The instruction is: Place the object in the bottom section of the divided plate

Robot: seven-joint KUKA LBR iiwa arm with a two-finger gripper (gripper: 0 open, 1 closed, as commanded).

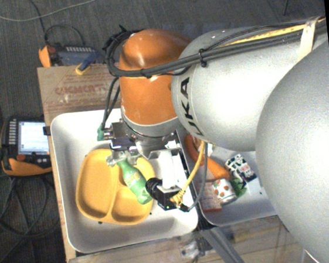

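on the far left, off the bench, a handheld pendant (27, 146) with a lit screen lies on the dark floor. next comes the left white bin (75, 226), and in it the yellow divided plate (97, 188), its ridges splitting it into a large left part and smaller parts to the right and below. a green bottle (133, 181) lies tilted across the plate's right side, its body running down toward the lower section and its cap end up near the gripper (123, 156). the gripper sits just at the bottle's upper end, but the wrist hides its tips, so i cannot tell whether it grips the bottle or has let go.

by my reading the task is close to done: the bottle is already over or on the plate, though whether it rests fully in the bottom section is unclear. what seems left is a clean release and retreat.

to the right, the second bin (261, 205) holds a patterned cup (223, 191), an orange item (216, 168) and a black-and-white toy (238, 167).
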